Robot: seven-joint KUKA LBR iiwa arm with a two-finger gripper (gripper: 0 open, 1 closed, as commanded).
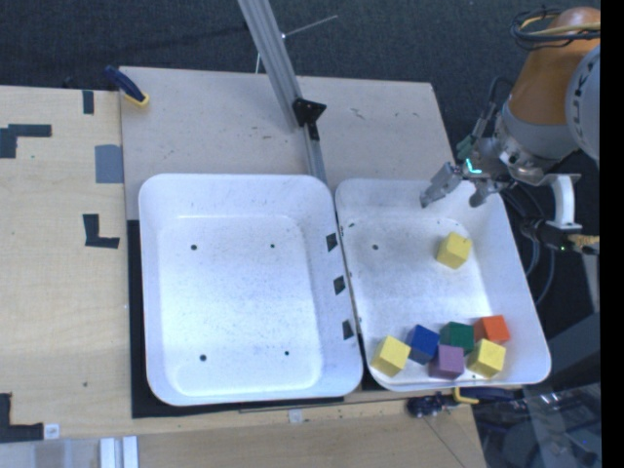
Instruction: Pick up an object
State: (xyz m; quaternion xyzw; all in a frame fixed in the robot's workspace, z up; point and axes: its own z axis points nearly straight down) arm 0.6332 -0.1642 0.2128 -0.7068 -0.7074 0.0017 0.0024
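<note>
The gripper (pixel 453 190) hangs with fingers spread and nothing between them over the right bin's (pixel 395 213) far edge, above a lone yellow cube (pixel 453 251).

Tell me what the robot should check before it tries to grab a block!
1. Fingers open: ok, the gripper is spread and holds nothing.
2. A block by itself: ok, the lone yellow block sits apart.
3. Gripper above it: not ok, it hovers near the right bin's far edge.
4. Other blocks out of the way: ok, the cluster is at the near edge.
5. Gripper height: cannot tell.
</note>
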